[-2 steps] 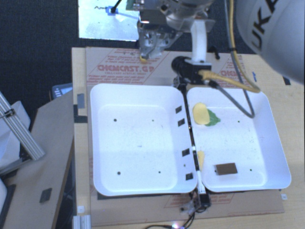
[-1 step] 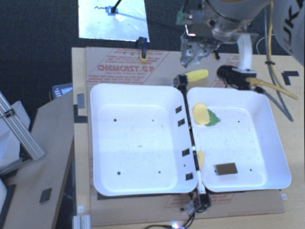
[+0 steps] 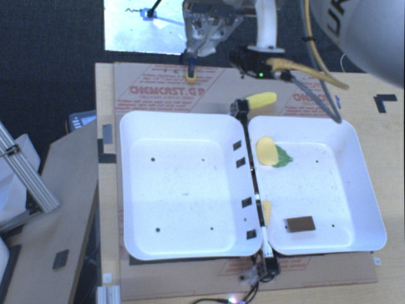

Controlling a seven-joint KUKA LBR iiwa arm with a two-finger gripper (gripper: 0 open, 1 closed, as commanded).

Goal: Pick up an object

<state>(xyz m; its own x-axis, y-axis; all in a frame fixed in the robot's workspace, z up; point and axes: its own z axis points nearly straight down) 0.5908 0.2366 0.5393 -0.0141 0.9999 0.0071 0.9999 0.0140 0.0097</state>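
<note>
i read the gripper (image 3: 190, 61) raised behind the bins, above the bench's far edge, with nothing seen between its fingers; whether they are apart, i cannot tell. candidate objects lie in the right bin (image 3: 354, 170): yellow piece (image 3: 266, 151), brown block (image 3: 299, 224). i would centre over the block, well clear of the walls, before descending.
</note>
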